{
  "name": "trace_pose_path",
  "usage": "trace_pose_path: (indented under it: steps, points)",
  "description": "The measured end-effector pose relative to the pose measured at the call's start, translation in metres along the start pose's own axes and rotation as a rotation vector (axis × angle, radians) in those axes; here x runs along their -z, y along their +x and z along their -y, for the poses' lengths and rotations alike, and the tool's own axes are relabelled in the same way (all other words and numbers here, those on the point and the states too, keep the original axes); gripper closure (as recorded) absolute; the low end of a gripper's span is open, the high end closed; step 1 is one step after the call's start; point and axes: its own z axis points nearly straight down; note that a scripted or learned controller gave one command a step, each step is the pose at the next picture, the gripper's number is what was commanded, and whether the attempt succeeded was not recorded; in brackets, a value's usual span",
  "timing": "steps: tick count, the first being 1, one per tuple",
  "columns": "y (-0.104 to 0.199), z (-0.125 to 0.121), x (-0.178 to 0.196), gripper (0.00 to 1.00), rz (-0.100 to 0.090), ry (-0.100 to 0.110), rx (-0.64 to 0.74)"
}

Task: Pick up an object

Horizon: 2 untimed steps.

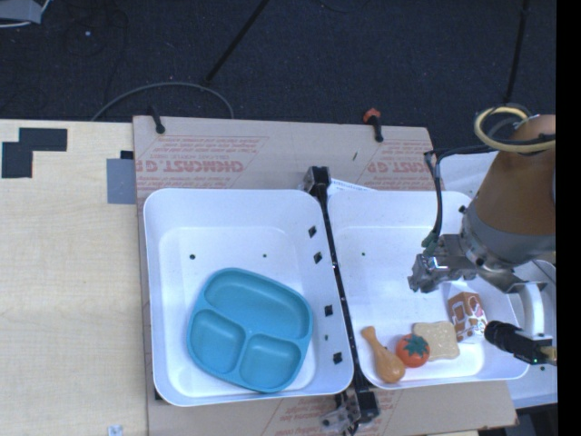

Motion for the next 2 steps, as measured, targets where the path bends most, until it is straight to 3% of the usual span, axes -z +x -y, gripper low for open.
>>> trace_pose_path:
  steps: [1, 2]
  points:
    - [-0.001, -0.001, 0.030, 1.00, 0.000, 0.001, 0.000]
    - [0.060, 0.000, 0.018, 1.00, -0.003, 0.006, 0.004]
